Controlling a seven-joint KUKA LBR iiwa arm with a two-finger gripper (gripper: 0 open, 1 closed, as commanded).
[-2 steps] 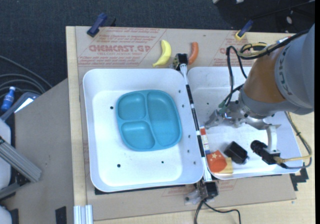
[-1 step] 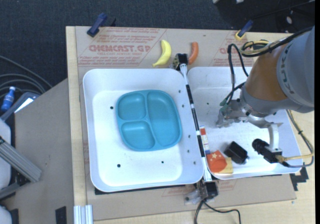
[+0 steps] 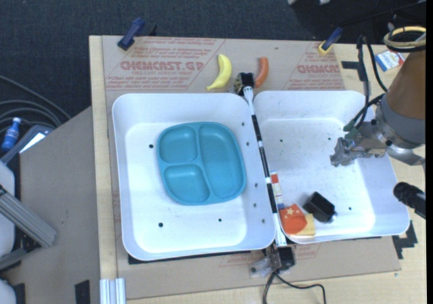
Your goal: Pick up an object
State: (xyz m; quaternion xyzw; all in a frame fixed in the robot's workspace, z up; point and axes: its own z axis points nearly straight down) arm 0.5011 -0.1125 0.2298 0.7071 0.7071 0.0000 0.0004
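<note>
The likeliest candidates for a pick lie in the right bin (image 3: 379, 221): a small black block (image 3: 321, 206) near its front edge, and just beside it, in the front left corner, an orange-red and yellow piece (image 3: 296, 221) that looks like toy food. The black block seems rigid, light and compact, with flat sides that should suit a pinch across its narrow width; its surface may be smooth, so a centred grip would be safer than one on a corner. The orange-red piece sits hard against the bin wall, which leaves little room on that side, and its rounded top could slip. The end effector (image 3: 346, 149) hangs over the middle of the right bin, towards its right wall, with nothing visible in it; whether it is open or closed I cannot tell from this slant. Both things lie nearer the front of the bin than the end effector and to its left in the camera view, clearly apart from it. The left bin (image 3: 135, 228) holds a blue divided plate (image 3: 201, 162), broad and shallow, probably awkward to pinch except at its rim.
</note>
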